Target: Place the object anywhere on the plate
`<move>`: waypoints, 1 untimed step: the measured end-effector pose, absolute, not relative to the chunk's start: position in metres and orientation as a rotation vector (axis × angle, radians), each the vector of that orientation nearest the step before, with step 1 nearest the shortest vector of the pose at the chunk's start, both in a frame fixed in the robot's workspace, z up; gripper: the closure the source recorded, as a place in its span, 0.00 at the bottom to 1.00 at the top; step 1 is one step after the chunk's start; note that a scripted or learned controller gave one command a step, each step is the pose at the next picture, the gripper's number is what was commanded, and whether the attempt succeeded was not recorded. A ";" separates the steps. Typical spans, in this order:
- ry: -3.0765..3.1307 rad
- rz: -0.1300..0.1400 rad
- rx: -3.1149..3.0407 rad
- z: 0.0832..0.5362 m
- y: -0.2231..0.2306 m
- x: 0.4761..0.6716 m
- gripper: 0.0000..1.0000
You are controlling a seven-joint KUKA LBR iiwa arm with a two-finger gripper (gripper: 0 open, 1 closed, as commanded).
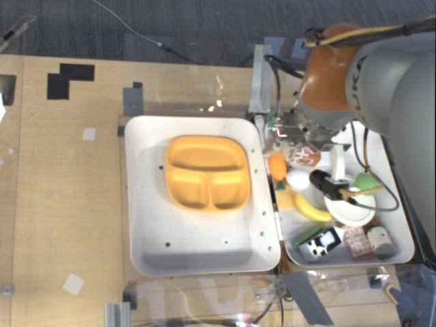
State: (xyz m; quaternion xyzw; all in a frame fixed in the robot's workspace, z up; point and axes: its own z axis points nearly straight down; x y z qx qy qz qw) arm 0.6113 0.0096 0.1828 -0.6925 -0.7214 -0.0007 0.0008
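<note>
In the right bin point(402, 251), the arm's wrist hangs over the clutter at the bin's upper left; the gripper point(300, 157) is buried in it, so whether it's spread, pressed together or pinching anything can't be told. No object is visibly between fingers. Nearest candidates: an orange piece point(276, 165), a white egg-shaped item point(298, 180), and a banana point(310, 208) just below. All look like light, rigid plastic toys, smooth and likely slippery. The banana is best taken across its middle; the rounded ones could squirt out. The yellow plate point(208, 172) sits in the left bin point(146, 237), with nothing on it.
</note>
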 end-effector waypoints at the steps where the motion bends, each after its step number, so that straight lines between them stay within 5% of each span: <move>1: -2.256 -0.009 -2.188 0.192 0.095 0.669 1.00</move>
